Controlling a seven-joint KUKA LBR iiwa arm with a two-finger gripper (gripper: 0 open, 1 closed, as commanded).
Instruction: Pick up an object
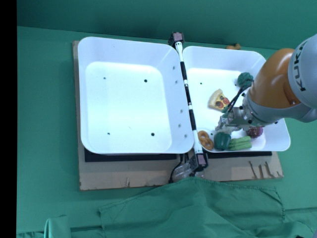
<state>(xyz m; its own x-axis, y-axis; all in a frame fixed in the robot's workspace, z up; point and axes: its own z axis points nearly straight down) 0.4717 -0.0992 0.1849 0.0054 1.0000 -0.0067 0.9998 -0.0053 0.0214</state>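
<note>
White plastic forms two shallow bins side by side on a green-covered desk (44, 108), with a brown cardboard sheet (99, 180) under them. The left bin (129, 48) shows four small dark dots on its floor. The right bin (223, 53) holds the objects, all toward its near right part: one yellow pizza-slice toy with red spots (218, 99), one orange pretzel-shaped toy (205, 140) at the near left corner, one dark green pepper-shaped toy (222, 141) just right of it, one light green ribbed vegetable toy (241, 143) touching the pepper, and one dark red rounded toy (255, 131), partly hidden by the arm. One teal rounded thing (244, 78) sits farther back beside the wrist; what it is cannot be made out. One small orange item (234, 46) lies on the desk beyond the right bin.

One grey and orange arm (282, 83) reaches in from the right, cut off by the edge, and bears the letters "KU". Its gripper (225, 124) hangs just above the pepper; whether its fingers are wide or narrow cannot be told.

Green cloth (198, 209) lies crumpled along the near side.
</note>
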